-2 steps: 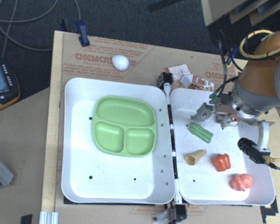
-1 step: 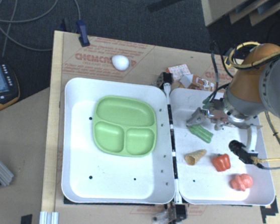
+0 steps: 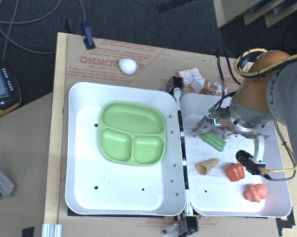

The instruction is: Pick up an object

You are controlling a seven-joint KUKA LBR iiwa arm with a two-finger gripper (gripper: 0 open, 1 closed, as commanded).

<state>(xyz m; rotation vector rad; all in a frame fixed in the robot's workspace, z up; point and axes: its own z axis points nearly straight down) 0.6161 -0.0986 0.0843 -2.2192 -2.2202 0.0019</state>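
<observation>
The grey arm with its orange band reaches in over the right shallow white bin (image 3: 266,207), its pincer (image 3: 210,126) down low at a green ridged plastic piece (image 3: 213,141), though I cannot tell whether it grips anything. In that bin lie a tan cone-shaped toy (image 3: 206,165), a red pepper-like toy (image 3: 235,172) and a pinkish-orange lumpy toy (image 3: 256,192), each apart from the others. The left white bin (image 3: 75,187) holds a pale green three-compartment plastic plate (image 3: 133,132), and a small white egg-shaped ball (image 3: 127,65) rests on the desk (image 3: 70,57) behind.
</observation>
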